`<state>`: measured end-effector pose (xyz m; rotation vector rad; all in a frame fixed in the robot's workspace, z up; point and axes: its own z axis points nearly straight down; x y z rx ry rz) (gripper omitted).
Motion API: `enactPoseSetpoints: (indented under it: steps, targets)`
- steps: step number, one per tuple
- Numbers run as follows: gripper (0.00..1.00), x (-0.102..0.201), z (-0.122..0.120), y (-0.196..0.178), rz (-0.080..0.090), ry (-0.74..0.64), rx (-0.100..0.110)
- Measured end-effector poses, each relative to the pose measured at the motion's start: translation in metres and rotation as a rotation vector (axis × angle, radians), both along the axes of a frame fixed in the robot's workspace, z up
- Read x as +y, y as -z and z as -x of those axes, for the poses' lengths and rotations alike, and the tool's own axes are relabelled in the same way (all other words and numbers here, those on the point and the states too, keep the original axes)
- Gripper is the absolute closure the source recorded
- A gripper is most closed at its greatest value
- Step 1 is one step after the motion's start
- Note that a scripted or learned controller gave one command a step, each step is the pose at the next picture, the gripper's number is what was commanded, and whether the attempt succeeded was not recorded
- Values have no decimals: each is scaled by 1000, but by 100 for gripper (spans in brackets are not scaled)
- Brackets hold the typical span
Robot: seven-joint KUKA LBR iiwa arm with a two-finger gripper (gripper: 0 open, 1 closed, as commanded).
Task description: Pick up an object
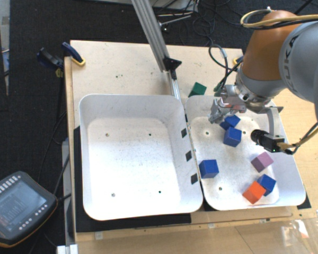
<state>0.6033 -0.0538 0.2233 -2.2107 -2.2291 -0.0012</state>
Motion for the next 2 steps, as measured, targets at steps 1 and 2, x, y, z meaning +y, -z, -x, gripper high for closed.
enactPoseSetpoints:
  steps: [1,2]
  targets:
    - [100,55,18,5,0,0,2]
    - [100,113,27,-12,0,-1,-3]
